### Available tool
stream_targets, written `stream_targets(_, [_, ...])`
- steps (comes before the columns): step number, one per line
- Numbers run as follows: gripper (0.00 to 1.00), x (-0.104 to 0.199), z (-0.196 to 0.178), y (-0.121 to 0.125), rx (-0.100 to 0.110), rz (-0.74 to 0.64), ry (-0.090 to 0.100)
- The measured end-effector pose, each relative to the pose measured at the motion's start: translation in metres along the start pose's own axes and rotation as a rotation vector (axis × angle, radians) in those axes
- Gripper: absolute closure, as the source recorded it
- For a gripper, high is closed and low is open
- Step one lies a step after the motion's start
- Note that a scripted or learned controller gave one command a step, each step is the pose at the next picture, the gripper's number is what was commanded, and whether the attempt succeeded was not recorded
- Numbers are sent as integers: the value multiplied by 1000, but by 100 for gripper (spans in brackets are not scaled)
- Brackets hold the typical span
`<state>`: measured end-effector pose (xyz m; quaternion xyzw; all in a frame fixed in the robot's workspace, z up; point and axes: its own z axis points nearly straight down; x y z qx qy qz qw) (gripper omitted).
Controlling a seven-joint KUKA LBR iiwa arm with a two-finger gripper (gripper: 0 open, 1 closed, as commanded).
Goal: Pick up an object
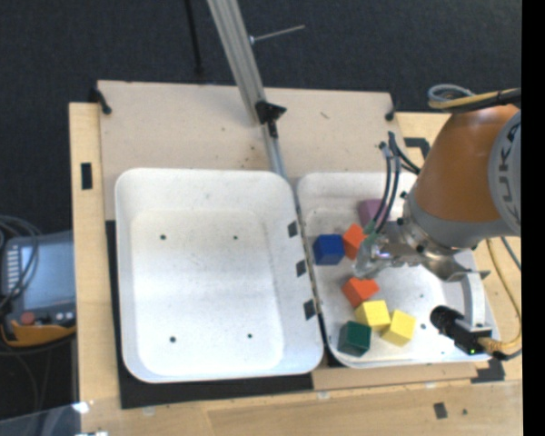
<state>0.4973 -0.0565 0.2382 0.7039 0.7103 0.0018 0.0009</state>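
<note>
The right bin (pixel 320 193) holds several small blocks. A blue cube (pixel 328 249) lies at its left, with an orange block (pixel 353 239) touching it on the right. A red-orange block (pixel 361 290) sits just below those. Two yellow cubes (pixel 376 313) (pixel 401 326) and a dark green cube (pixel 354 337) cluster near the front edge. A mauve block (pixel 371 212) lies further back, partly hidden by the arm. My gripper (pixel 373 258) hangs low over the bin between the orange block and the red-orange block, close to both. No block shows in its grasp.
The left bin (pixel 209 275) lies beside the right one, with a raised divider (pixel 302 262) between them. A slanted metal pole (pixel 241 57) rises behind the bins. The orange-banded arm (pixel 463 180) covers the right bin's back right part.
</note>
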Motion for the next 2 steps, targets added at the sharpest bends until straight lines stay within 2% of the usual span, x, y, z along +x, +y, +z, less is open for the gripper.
stream_targets(1, [100, 61, 6, -3, 4, 1, 1])
stream_targets(2, [100, 112, 3, 5, 3, 0, 0])
